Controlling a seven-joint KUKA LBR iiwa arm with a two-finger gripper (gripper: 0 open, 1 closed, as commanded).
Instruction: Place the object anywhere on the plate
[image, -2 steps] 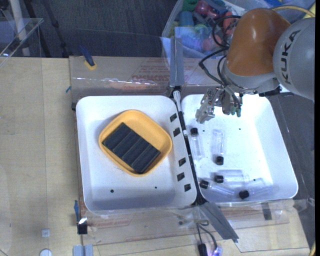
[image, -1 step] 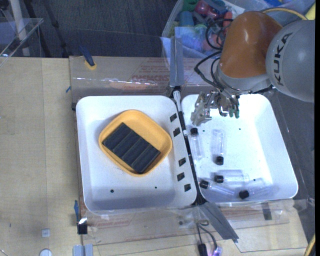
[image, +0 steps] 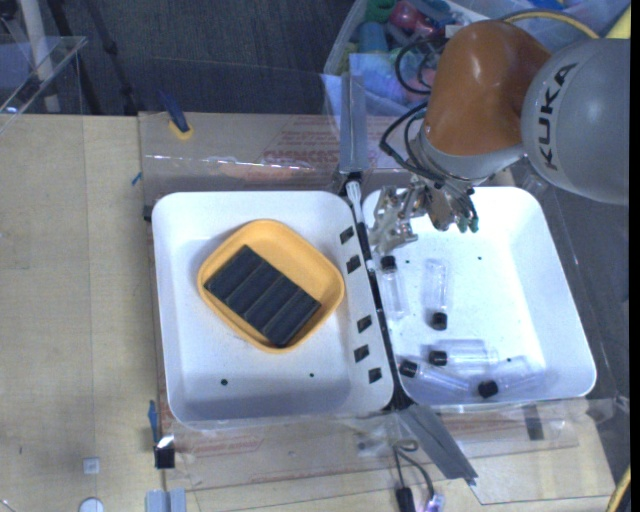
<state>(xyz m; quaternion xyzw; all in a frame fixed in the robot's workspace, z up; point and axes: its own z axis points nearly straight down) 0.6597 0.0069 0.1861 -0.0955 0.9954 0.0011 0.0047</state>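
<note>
- The grey arm with the orange band (image: 480, 85) leans in from the right, its metal gripper (image: 425, 212) hanging low over the far left corner of the right-hand shallow white bin (image: 560, 300).
- I cannot tell from here how far apart the fingers stand, nor make out anything between them.
- Several clear plastic tubes with black caps (image: 460, 355) lie on that bin's floor, some near the front edge, two more nearer the divider; none is lifted.
- The yellow square plate with a dark ribbed insert (image: 270, 285) sits in the left-hand white bin (image: 185, 380), well apart from the gripper, with no tube on it.
- By my reckoning the job is barely begun: picking up, carrying across and setting down all remain.
</note>
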